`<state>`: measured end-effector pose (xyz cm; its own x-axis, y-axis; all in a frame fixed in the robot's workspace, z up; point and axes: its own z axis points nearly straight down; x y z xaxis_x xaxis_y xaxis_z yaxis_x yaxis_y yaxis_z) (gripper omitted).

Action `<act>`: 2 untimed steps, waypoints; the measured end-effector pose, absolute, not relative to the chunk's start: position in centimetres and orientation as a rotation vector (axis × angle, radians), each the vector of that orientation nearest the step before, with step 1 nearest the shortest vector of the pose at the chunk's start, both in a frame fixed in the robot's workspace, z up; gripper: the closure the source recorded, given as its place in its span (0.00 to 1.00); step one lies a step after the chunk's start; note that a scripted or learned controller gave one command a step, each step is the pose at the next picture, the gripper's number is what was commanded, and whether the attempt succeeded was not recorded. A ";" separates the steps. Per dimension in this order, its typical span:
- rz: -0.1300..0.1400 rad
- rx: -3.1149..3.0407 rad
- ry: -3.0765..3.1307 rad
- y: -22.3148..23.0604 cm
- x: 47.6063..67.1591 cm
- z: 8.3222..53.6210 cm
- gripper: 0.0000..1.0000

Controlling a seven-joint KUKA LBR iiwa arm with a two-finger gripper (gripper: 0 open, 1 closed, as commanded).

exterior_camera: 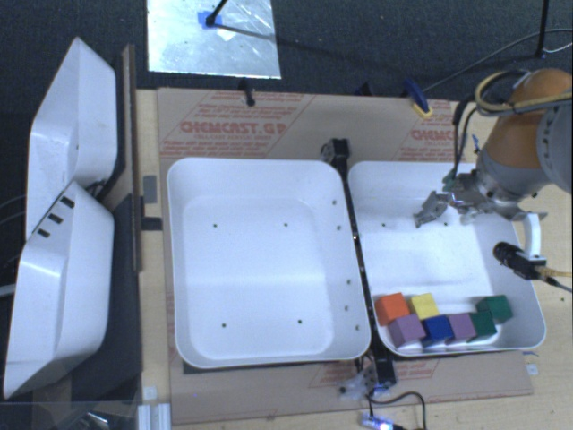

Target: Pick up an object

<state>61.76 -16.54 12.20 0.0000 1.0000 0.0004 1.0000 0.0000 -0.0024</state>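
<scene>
Dark carpet surrounds a bench (269,115) covered with a printed cardboard sheet, on which two shallow white bins sit side by side. At the right of the frame the grey arm (528,141) with its orange band reaches in over the right bin (394,240), and its gripper (433,210) hangs over the upper middle part of that bin, pointing toward the left. Its metal fingers (428,213) stand a little apart, and nothing sits between them.

Below the gripper, well apart from it, a cluster of coloured blocks lies along the lower edge of the right bin. An orange block (391,307) is at the left end, with a yellow block (423,305) just beside it. In front of these sit a purple block (406,330), a blue block (438,329) and a second purple block (463,326), all packed close together. A green block (491,313) closes the row at the right.

Further left, the left bin (260,258) fills the middle of the frame, touching the right bin along a dark divider. At the far left edge two more white bins (67,222) are stacked and tilted. In the upper left a shiny metal sheet (213,25) lies on the carpet.
</scene>
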 end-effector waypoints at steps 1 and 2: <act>0.001 -2.220 -2.221 -16.5 61.7 8.5 0.00; -0.002 -2.223 -2.223 -16.5 61.8 9.8 1.00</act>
